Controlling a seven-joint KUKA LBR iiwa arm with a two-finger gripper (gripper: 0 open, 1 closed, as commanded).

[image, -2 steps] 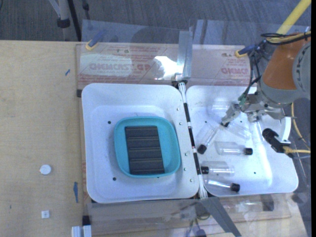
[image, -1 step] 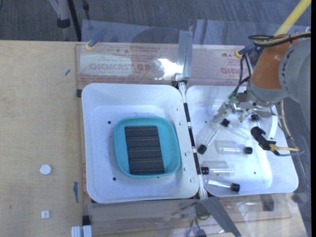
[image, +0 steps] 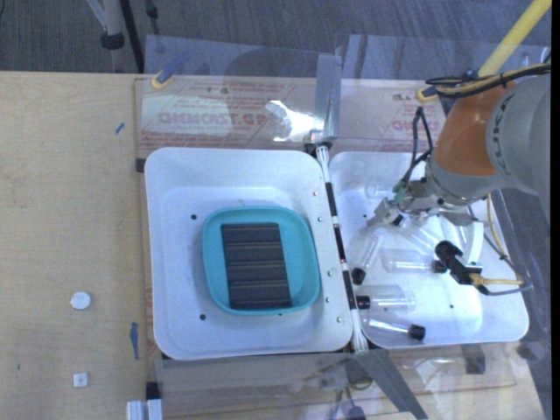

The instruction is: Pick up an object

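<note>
Nearest the lens, riding high over the bench: grey arm [image: 516, 138], orange band above the wrist, reaching in across the right bin's far edge.

Beneath, side by side and meeting at a shared rim: left bin [image: 166, 191] and right bin [image: 490, 315]. At the left bin's middle, a teal tray [image: 213, 261]; inside it, lying flat, a dark ribbed block [image: 255, 266].

Low in the right bin's far left corner: gripper [image: 395, 210]. Impossible to tell how wide it stands; nothing seen in its hold.

Just beside it, toward the near edge: slanted clear tube [image: 370, 252]. Near that, a bare clear tube [image: 409, 261]. Along the near edge, two capped tubes [image: 389, 301], close to the shared rim.

Likely trouble: smooth, round, lying flat, so apt to roll aside or squirt out of a closing pinch. Crowded against the rim and corner too, so a descent may foul the bin wall or close on nothing.
</note>
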